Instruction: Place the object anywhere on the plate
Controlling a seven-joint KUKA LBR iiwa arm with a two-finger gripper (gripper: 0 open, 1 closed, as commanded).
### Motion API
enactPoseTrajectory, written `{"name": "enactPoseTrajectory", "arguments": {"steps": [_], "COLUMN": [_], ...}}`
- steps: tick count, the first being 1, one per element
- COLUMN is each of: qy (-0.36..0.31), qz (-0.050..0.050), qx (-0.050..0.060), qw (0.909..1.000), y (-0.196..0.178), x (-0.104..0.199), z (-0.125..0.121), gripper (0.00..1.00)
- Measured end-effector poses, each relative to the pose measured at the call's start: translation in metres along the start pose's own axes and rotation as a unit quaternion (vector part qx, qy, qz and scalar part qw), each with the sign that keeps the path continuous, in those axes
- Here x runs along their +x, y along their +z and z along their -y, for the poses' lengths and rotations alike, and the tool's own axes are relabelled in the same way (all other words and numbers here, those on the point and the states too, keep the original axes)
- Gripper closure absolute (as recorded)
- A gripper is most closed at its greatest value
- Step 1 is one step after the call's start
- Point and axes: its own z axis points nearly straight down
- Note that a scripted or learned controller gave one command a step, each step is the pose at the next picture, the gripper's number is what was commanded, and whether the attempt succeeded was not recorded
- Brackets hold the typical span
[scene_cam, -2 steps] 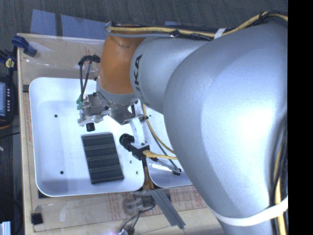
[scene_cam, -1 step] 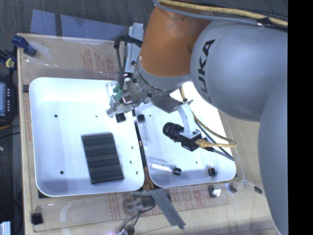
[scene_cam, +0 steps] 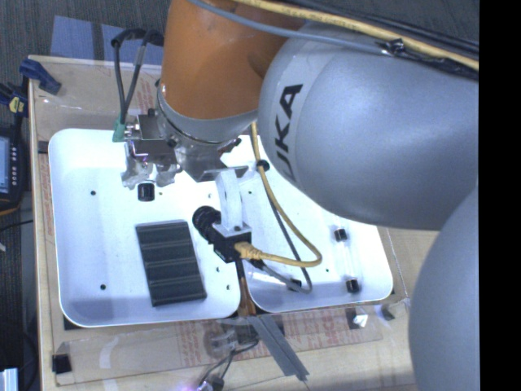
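Left bin (scene_cam: 81,218): a dark ribbed slab (scene_cam: 169,263) is lying flat near the front wall. I am taking it to be the plate, though that is a judgement.

Above the bin's back half, your gripper (scene_cam: 148,173) is hanging clear of the slab. I cannot tell whether the tool is open or closed, and I am seeing nothing held in it.

The arm (scene_cam: 366,120) is covering much of both bins.

Right bin (scene_cam: 326,287): a clear rod with black ends (scene_cam: 346,259) is lying near the right wall, and I am judging it to be the likely object.

Step in hand, as I am reading it: picking, not placing. You are needing a confirmed grasp first, then a carry to above the slab.
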Motion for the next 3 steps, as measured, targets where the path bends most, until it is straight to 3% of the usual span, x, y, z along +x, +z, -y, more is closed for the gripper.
{"name": "enactPoseTrajectory", "arguments": {"steps": [1, 2, 3], "qy": [0.051, 0.284, 0.107], "qz": [-0.002, 0.001, 0.000], "qx": [-0.001, 0.002, 0.002], "qw": [0.9987, 0.9587, 0.9943], "y": [-0.079, 0.015, 0.031], "x": [0.000, 0.040, 0.034], "z": [0.028, 0.031, 0.030], "gripper": [1.00, 1.00, 1.00]}}
